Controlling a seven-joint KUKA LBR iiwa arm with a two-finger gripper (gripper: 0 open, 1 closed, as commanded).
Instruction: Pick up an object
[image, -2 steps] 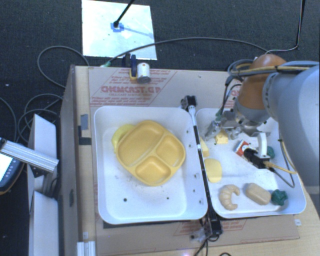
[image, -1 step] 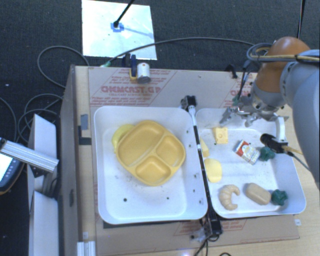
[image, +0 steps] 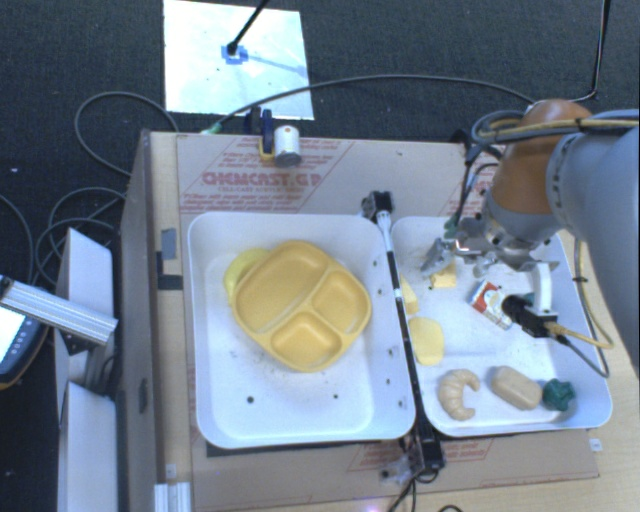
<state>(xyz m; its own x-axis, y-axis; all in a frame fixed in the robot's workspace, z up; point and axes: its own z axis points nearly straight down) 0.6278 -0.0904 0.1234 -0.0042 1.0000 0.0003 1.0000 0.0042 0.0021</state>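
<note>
My gripper (image: 441, 257) hangs low over the far left part of the right bin (image: 590, 380). Its tip is just above a small yellow block (image: 444, 278), and I cannot see whether it touches the block. Close to the right of the block lies a red and white packet (image: 486, 299). Nearer the front lie a flat pale yellow piece (image: 428, 341), a croissant (image: 459, 392), a beige bread roll (image: 515, 387) and a small green thing (image: 559, 394). Another small yellow piece (image: 408, 297) rests against the bin's left wall.
The left bin (image: 290, 410) holds a yellow divided plate (image: 301, 304) lying over another yellow dish (image: 241, 270). A black clip (image: 378, 206) sits on the far end of the ridge between the bins. The grey arm (image: 590, 180) reaches in from the right.
</note>
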